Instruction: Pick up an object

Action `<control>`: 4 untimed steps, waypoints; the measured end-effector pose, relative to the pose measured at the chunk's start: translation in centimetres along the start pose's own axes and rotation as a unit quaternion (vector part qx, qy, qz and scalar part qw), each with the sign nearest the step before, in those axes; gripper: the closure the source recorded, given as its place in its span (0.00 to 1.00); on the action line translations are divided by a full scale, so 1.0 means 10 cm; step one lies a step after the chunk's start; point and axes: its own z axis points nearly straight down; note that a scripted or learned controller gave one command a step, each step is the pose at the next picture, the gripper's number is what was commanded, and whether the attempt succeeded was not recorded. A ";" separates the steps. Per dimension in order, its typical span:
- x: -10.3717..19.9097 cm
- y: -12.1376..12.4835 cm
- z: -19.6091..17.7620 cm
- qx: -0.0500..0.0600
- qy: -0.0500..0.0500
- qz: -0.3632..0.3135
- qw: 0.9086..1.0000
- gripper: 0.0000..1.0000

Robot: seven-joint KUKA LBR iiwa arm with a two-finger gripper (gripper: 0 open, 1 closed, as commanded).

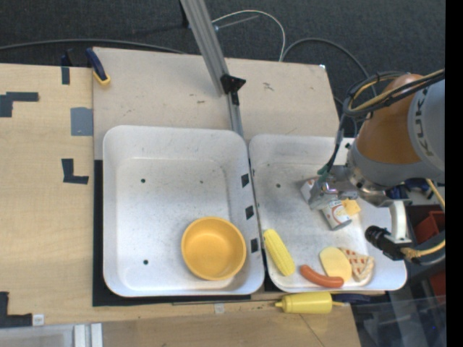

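At the right of the frame the gripper (327,191) hangs low in the right bin (289,165), its opening impossible to tell, just above a small can (338,212), with corn (278,251), sausage (320,276) and waffle (359,264) lower down.

Even, bright light; slightly soft focus

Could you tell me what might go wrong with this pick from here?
The gripper sits low in the right bin, near its right wall, so it may knock that rim. The corn, sausage and waffle lie crowded along the front edge; reaching for one could nudge its neighbours.
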 end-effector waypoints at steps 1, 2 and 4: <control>-0.07 -0.02 -0.60 -0.001 0.000 0.000 1.000 1.00; -0.06 -0.02 -0.60 0.002 0.000 0.000 1.000 1.00; 1.04 0.00 -0.37 0.004 0.001 -0.003 1.000 1.00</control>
